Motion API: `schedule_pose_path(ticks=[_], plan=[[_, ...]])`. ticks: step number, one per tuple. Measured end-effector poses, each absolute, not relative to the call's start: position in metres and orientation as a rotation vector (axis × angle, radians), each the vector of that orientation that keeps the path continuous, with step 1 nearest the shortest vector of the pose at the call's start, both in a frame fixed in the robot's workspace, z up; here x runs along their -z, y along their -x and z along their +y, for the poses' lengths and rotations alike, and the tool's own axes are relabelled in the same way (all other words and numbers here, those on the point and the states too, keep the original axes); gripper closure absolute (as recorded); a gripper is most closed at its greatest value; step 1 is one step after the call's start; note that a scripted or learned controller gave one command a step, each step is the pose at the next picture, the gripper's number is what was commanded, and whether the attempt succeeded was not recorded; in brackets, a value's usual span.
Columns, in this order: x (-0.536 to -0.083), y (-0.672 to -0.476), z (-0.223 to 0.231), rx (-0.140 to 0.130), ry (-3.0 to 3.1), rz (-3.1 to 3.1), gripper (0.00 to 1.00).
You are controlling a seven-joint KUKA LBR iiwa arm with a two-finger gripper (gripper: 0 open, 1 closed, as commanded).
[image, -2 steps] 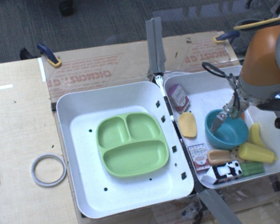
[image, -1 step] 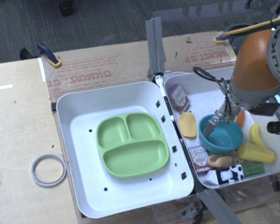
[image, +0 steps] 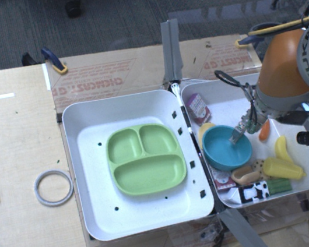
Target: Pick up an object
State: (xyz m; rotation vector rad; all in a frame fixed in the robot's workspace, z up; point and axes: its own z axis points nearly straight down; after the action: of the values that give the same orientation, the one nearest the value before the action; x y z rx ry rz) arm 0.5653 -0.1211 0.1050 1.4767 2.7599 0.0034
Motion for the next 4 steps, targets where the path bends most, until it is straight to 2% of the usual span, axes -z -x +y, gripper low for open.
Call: schedule_pose_path(ticks=[1,2,3,4], plan=[[-0.192,-0.619,-0.087,0.003,-1.580,2.711,1.00],[-0.103,-0.602,-0.137,-0.002,-1.922,2.479,1.00],[-0.100,-0.601,-0.137,0.001,-1.924,2.481,0.00],[-0.093,-0.579,-0.192,-0.001,-1.842,2.543,0.00]])
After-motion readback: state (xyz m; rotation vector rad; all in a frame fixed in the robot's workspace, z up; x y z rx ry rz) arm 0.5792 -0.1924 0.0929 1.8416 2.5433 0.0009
